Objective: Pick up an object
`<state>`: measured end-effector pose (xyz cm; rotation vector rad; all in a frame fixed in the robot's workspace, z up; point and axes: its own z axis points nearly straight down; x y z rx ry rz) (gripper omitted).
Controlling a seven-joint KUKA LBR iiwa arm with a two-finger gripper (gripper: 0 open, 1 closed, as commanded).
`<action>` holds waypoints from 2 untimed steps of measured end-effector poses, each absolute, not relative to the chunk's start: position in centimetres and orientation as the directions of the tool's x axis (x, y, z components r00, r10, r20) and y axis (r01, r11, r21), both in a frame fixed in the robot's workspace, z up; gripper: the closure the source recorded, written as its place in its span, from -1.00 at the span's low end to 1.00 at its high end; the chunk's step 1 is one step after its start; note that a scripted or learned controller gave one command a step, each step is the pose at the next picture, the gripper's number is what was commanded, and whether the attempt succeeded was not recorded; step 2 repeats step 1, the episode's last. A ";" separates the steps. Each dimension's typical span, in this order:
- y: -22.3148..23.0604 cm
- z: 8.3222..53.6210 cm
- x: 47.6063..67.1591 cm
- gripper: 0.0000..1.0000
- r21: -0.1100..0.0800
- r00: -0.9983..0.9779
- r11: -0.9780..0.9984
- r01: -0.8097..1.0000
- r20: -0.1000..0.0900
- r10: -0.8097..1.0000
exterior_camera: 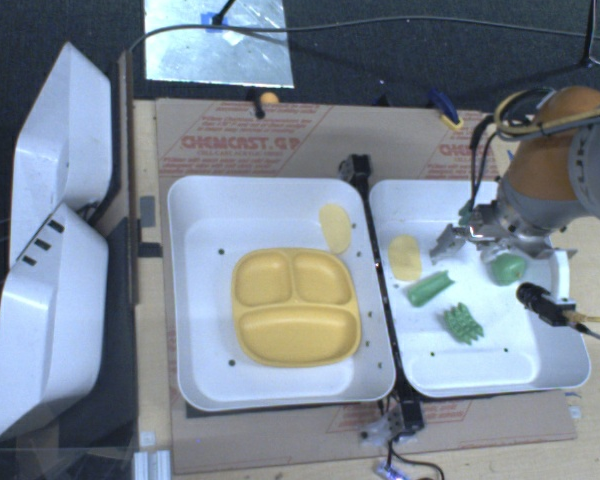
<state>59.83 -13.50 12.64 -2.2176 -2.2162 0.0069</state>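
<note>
Your tool (467,236) hangs low over the right-hand bin (555,368), near its back wall, and its metal fingers (446,242) look spread apart with nothing between them. From the fixed camera's slanted view you see the arm (555,163) coming in from the side, which is why its wrist covers the bin's far corner.

Just beside the tool, on the arm's side, sits a rounded green piece (506,267), partly tucked under the wrist; I judge it the closest candidate, though I cannot tell whether the tool touches it. A little toward the camera from the tool lies a green cylinder (430,287) at a slant, and past it a knobbly green toy (463,323). Off the tool's open side, toward the divider, a pale yellow piece (405,257) lies flat.

Well apart, in the other bin (195,298), a yellow sectioned plate (296,305) rests flat, with a second pale yellow piece (335,227) behind it. The loose pieces seem scattered rather than arranged.
</note>
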 end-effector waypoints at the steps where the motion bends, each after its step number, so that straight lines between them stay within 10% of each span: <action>1: -11.7 13.6 55.2 -1.00 -0.001 0.000 0.000 1.000 0.001 1.000; 2: -11.7 13.6 55.2 -1.00 -0.001 0.000 0.000 1.000 0.001 1.000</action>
